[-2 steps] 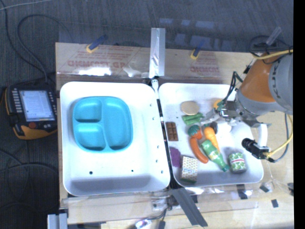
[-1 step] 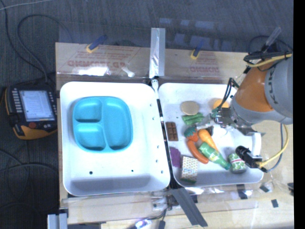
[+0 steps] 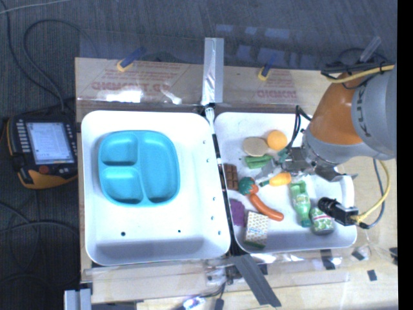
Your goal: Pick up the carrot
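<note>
The carrot (image 3: 265,205) is orange with a green leafy top and lies slanted in the lower middle of the right bin (image 3: 342,241), its top towards the upper left. My gripper (image 3: 292,164) hangs over the upper middle of that bin, up and to the right of the carrot and apart from it. It hovers just above a small yellow-orange fruit (image 3: 281,179). The arm's orange band (image 3: 332,115) sits above it at the right.
Around the carrot lie an orange ball (image 3: 277,139), a beige bun (image 3: 256,146), a green vegetable (image 3: 258,162), a chocolate bar (image 3: 231,175), a purple piece (image 3: 237,210), a checkered box (image 3: 257,227) and a green bottle (image 3: 300,203). The left bin holds a blue sectioned plate (image 3: 137,166).
</note>
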Controlling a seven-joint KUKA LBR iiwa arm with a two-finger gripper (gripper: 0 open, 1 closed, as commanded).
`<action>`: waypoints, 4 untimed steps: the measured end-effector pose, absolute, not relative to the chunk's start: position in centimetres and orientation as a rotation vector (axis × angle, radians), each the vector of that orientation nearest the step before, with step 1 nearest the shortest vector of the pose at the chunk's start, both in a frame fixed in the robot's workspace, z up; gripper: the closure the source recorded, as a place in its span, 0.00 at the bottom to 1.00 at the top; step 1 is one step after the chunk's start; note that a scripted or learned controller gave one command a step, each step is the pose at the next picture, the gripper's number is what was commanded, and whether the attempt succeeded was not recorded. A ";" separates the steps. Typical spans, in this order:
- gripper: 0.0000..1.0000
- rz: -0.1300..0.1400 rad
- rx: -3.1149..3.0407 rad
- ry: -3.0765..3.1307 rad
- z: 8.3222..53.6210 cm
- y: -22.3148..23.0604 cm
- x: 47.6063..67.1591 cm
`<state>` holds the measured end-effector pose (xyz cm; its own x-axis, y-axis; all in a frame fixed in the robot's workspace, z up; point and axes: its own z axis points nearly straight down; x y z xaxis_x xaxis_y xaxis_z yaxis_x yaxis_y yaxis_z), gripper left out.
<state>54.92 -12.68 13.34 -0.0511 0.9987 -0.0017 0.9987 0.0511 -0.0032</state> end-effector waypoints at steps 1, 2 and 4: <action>0.00 -0.006 -2.095 -2.348 8.9 -15.1 55.0; 0.00 -0.009 -2.173 -2.279 8.8 -18.9 62.1; 0.00 0.006 -1.679 -2.655 17.3 -14.3 66.9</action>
<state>66.91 -14.33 17.34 -0.4285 0.9035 -0.0016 0.9035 0.4285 -0.0034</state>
